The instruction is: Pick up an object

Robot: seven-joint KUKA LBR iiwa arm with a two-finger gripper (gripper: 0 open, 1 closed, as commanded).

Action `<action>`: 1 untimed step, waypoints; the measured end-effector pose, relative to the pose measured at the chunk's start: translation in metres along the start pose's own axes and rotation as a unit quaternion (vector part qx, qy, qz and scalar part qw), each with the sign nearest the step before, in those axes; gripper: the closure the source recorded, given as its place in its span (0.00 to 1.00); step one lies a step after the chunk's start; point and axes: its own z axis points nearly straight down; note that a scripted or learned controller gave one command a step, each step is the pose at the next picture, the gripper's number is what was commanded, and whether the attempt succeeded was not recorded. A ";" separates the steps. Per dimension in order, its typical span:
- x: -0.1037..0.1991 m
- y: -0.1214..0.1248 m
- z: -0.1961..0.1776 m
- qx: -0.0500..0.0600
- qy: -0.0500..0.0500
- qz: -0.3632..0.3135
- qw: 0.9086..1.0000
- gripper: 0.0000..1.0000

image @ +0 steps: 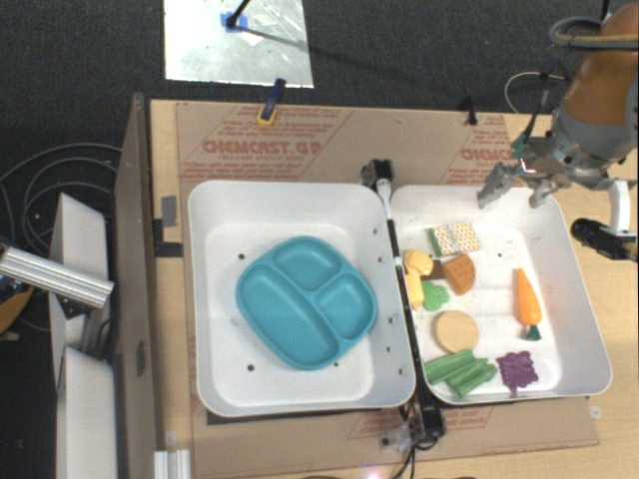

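Note:
My gripper (pixel 517 189) hangs open above the far edge of the right bin (pixel 584 297), its two grey fingers spread with nothing between them. Below it in that bin lie toy foods: a patterned cracker (pixel 454 238), a brown bread piece (pixel 460 272), yellow pieces (pixel 415 272), a small green piece (pixel 434 295), an orange carrot (pixel 527 300), a tan round cookie (pixel 455 331), green beans (pixel 459 371) and purple grapes (pixel 517 369). All of them lie nearer the camera than the gripper.
The left bin (pixel 215 267) holds a teal divided plate (pixel 307 301). A black clip (pixel 378 174) sits where the bins meet at the far rim. Cardboard (pixel 300 143) backs the bins. A black part (pixel 603 238) juts in at the right.

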 end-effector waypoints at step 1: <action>-0.043 -0.067 0.064 0.005 0.000 0.004 1.000 0.00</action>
